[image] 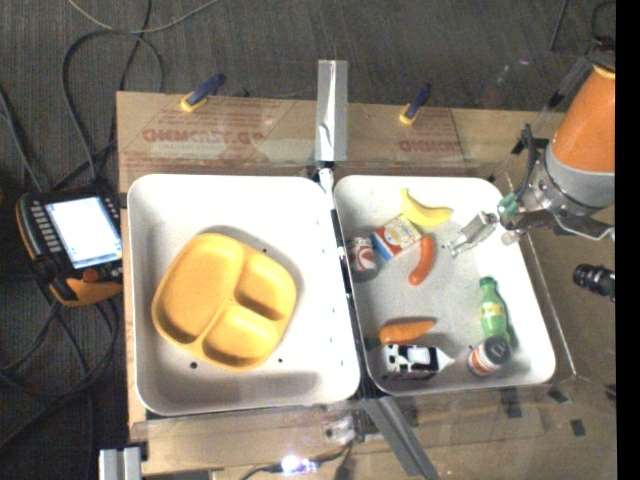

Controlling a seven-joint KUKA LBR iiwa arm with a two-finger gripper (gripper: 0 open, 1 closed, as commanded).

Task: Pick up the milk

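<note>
The milk point(411, 360), a small cow-print carton, lies at the lower middle of the frame, below a carrot point(407, 329). Probably light and stiff; grip its flat sides. Gripper point(470, 236) fingers apart, empty.

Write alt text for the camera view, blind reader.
The arm's claw hovers over the upper right of the right bin, apart from the black-and-white milk carton at the bin's front edge. That bin also holds a banana, sausage, carrot, green bottle and small cans. The left bin holds a yellow divided tray.
</note>
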